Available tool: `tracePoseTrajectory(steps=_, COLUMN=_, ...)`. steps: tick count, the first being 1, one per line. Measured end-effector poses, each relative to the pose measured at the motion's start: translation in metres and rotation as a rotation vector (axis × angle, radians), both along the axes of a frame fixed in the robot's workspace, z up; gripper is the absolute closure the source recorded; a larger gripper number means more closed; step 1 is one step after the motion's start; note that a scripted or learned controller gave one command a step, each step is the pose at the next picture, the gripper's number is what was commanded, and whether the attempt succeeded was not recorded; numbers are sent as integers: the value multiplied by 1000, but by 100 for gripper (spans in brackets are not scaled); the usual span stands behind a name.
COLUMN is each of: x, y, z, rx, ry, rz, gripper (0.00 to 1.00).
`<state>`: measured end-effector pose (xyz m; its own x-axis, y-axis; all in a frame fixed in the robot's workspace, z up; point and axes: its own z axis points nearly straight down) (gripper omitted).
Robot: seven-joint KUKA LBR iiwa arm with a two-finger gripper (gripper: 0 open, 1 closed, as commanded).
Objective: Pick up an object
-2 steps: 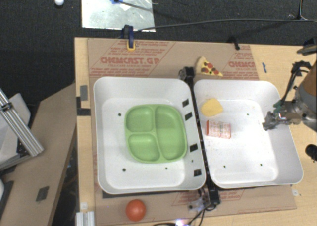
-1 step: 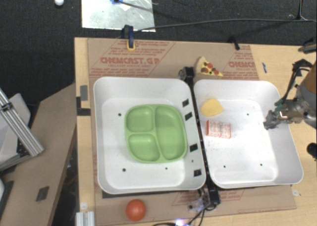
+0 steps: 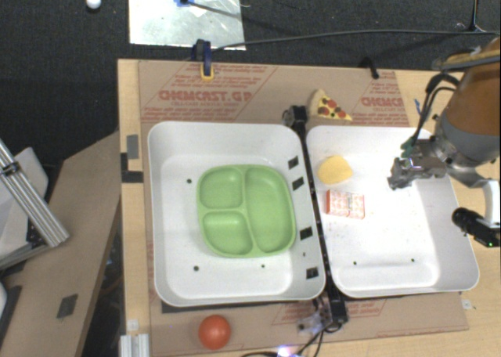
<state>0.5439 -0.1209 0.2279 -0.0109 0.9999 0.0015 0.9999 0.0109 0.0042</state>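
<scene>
Items, left to right, as we log them: green three-compartment plastic tray (image 3: 246, 210) in left white bin (image 3: 168, 191); yellow rounded lump (image 3: 335, 169) and red-and-white flat packet (image 3: 345, 205) in right white bin (image 3: 438, 265); gripper (image 3: 399, 175) over that bin, apparently holding nothing; we cannot tell its spread.

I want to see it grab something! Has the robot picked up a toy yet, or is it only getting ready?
Only getting ready. Done: the gripper has reached over the right bin. In hand: nothing visible between its fingers. Left: the yellow piece and the red-and-white packet lie on the bin floor, apart from the gripper, so the whole pick remains.
</scene>
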Motion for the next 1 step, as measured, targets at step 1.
tracePoseTrajectory(steps=1, x=14, y=49, z=9, rx=0, ry=2, rz=-1, gripper=100)
